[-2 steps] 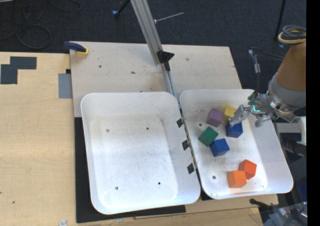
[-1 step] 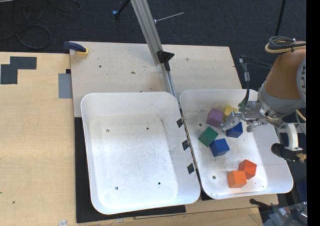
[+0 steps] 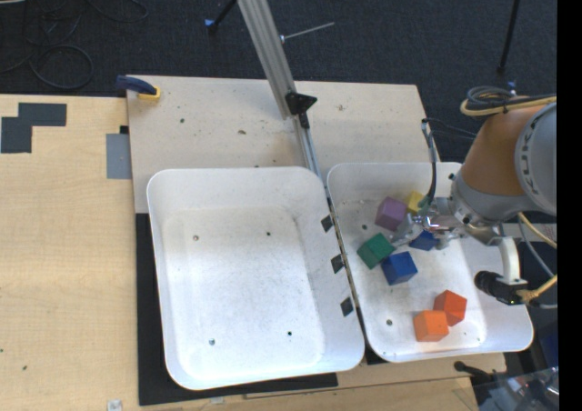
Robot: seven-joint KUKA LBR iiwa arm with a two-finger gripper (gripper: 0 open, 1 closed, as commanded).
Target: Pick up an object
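Observation:
The right bin (image 3: 509, 332) holds several blocks: a purple one (image 3: 392, 213), a green one (image 3: 374, 250), a blue one (image 3: 399, 267), a small yellow one (image 3: 416, 201), a red one (image 3: 451, 305) and an orange one (image 3: 430, 325). My gripper (image 3: 427, 227) is down among the upper blocks, just right of the purple one and below the yellow one. A dark blue block (image 3: 423, 240) lies right at its tip. The arm's grey and orange body (image 3: 500, 164) reaches in from the right.
The left bin (image 3: 173, 218) sits beside the right one, with black clips along the shared wall (image 3: 335, 236). A slanted aluminium rail (image 3: 273, 45) rises behind the bins. Cables hang near the arm at the right.

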